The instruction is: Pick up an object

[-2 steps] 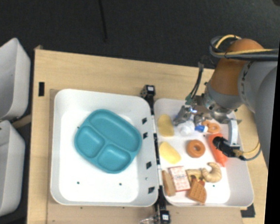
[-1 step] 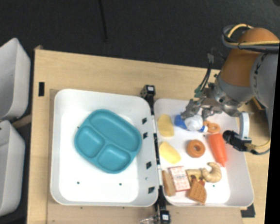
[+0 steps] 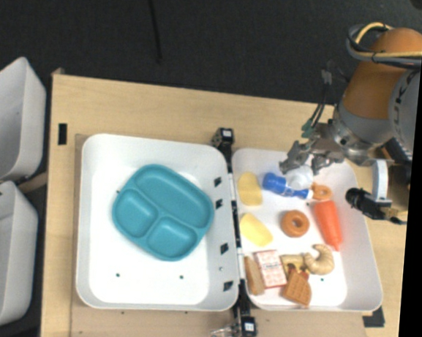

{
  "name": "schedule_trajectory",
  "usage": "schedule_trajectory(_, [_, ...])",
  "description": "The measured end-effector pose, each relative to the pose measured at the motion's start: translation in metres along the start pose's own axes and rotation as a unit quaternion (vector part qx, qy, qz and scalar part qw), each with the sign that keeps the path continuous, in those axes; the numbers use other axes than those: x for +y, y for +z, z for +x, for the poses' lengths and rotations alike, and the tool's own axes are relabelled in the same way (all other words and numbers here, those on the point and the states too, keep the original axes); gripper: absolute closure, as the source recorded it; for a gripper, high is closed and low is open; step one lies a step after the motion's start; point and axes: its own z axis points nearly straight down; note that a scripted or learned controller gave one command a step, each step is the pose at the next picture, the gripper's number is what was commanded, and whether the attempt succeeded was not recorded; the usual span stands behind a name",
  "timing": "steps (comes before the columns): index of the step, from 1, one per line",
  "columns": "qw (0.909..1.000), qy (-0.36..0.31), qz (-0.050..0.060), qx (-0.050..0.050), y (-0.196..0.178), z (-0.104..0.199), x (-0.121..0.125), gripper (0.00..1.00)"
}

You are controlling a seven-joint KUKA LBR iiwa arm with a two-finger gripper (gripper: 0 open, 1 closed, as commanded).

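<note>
Grey hand (image 3: 309, 159) hangs over the right bin (image 3: 359, 283), just above a blue bottle (image 3: 281, 183); I cannot tell its grip.

A pale wooden bench (image 3: 60, 210) bears two white bins (image 3: 92, 264) side by side.

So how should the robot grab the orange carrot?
Probably across the middle of the carrot, coming straight down from above. It lies flat and long in the right bin, running up and down the view, so the fingers would close on its narrow left and right sides. The donut sits close on its left.
</note>
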Motion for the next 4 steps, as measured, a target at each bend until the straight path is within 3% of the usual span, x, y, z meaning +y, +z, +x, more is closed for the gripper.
schedule_trajectory(2, [1.0000, -0.002, 0.003, 0.001, 0.014, 0.078, -0.060, 1.00])
schedule_trajectory(4, [1.0000, -0.003, 0.003, 0.001, -0.008, 0.135, -0.112, 1.00])
